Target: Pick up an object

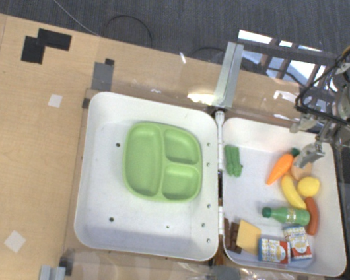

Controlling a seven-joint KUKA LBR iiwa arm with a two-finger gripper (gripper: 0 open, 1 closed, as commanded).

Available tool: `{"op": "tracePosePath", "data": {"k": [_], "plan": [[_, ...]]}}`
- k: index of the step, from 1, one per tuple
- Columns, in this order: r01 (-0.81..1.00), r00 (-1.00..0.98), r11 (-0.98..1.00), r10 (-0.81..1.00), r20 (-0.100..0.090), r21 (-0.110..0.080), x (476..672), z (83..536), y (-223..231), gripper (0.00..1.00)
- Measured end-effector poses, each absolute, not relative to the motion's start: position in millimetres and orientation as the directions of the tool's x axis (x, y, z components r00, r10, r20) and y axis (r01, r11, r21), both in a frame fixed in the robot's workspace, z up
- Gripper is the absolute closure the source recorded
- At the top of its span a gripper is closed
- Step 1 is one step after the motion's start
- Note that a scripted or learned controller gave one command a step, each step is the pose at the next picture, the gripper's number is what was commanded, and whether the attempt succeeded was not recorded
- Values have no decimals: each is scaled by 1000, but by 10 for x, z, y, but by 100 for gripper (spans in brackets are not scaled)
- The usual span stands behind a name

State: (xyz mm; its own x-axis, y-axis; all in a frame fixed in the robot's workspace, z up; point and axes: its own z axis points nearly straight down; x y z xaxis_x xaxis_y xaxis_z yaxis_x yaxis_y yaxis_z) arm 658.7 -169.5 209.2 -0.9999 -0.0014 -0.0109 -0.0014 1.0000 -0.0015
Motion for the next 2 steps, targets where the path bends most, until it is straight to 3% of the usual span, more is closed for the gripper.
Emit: {"op": "tracePosePath", "data": {"k": [1, 2], "plan": [[64, -998, 998, 64, -12, -1, 6326, 977, -1536, 0], [56, -998, 998, 56, -23, -2, 6360, 1115, -1519, 100]]}}
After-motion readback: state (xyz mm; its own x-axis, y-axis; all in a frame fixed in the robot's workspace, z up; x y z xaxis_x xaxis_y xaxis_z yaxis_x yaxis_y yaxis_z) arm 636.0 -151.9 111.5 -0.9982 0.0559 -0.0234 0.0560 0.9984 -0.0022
